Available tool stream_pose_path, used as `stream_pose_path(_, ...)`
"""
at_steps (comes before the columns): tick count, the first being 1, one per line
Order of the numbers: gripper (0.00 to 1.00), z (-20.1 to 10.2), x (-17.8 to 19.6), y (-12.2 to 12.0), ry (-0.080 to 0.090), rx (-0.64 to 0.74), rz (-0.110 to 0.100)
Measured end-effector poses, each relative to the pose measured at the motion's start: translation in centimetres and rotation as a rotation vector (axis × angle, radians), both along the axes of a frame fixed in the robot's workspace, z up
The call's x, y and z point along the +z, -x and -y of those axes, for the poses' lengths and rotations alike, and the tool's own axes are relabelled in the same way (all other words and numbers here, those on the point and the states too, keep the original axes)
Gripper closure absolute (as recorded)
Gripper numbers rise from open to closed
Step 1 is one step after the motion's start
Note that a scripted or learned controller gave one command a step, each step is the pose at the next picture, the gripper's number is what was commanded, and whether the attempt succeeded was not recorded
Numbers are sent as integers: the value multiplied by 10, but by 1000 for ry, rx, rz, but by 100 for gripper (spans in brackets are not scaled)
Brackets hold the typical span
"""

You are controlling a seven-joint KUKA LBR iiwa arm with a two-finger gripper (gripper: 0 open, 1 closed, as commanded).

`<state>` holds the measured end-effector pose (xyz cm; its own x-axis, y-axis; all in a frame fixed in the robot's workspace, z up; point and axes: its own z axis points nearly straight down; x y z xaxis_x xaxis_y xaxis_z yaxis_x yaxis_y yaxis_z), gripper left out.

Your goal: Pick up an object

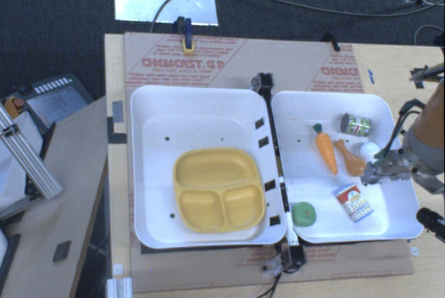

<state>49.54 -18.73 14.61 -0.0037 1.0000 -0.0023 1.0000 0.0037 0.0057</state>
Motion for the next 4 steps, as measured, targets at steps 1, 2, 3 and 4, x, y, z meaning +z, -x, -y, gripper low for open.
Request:
stream_pose_path(1,100,2,64,-1,1,0,3)
stream_pose_path(2,100,3,104,-3,0,0,1)
stream_pose_path(3,100,-53,111,-14,-3,7,-1)
stream_pose_path(4,100,-106,96,-28,-4,6,-4)
